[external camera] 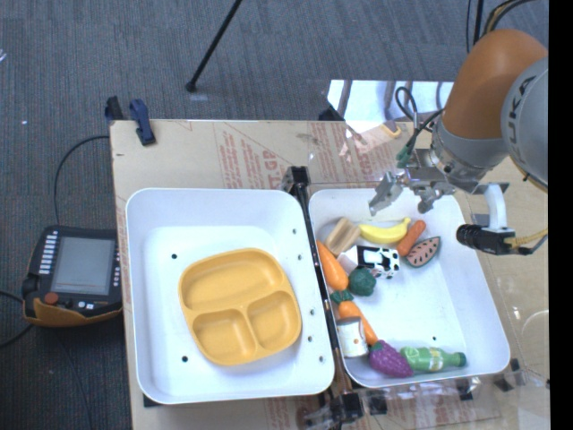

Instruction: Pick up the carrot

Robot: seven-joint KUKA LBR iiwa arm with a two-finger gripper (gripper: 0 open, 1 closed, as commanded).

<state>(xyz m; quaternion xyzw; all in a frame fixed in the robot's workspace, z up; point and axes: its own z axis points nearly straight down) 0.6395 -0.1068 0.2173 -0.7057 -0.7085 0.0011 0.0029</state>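
The end effector (407,193) is hovering over the right bin (466,307) with its fingers apart, holding nothing. The carrot (333,268) is lying against that bin's left wall, just left of the broccoli (362,282). It is likely light, stiff, slick plastic, best pinched across its thick middle.

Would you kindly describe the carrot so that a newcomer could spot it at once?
Look in the right bin, along its left wall. The carrot lies there, slanted, just below a tan bread piece and touching green broccoli. It is the long, tapered orange piece.
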